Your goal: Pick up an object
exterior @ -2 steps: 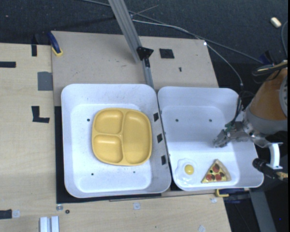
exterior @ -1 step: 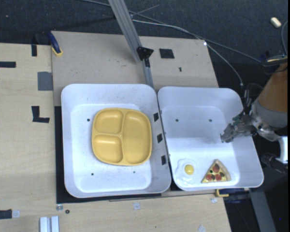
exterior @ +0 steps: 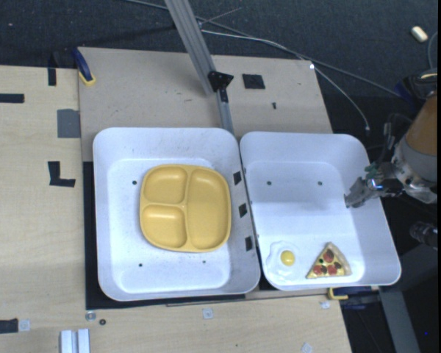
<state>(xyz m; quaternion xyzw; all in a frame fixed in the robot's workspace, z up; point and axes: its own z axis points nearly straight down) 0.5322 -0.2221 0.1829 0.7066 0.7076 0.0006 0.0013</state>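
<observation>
A toy fried egg (exterior: 283, 259) and a toy pizza slice (exterior: 329, 262) lie side by side at the near edge of the right bin (exterior: 301, 160). A yellow divided plate (exterior: 185, 207) rests in the middle of the left bin (exterior: 117, 197). My gripper (exterior: 361, 191) hangs over the right rim of the right bin, well behind and to the right of the pizza slice, with nothing seen between its fingers.
A grey metal pole (exterior: 195, 39) slants in from the top and ends at a black clamp behind the bins. Thin cables trail across the dark floor at the back. The orange band of the arm (exterior: 426, 127) sits at the right edge.
</observation>
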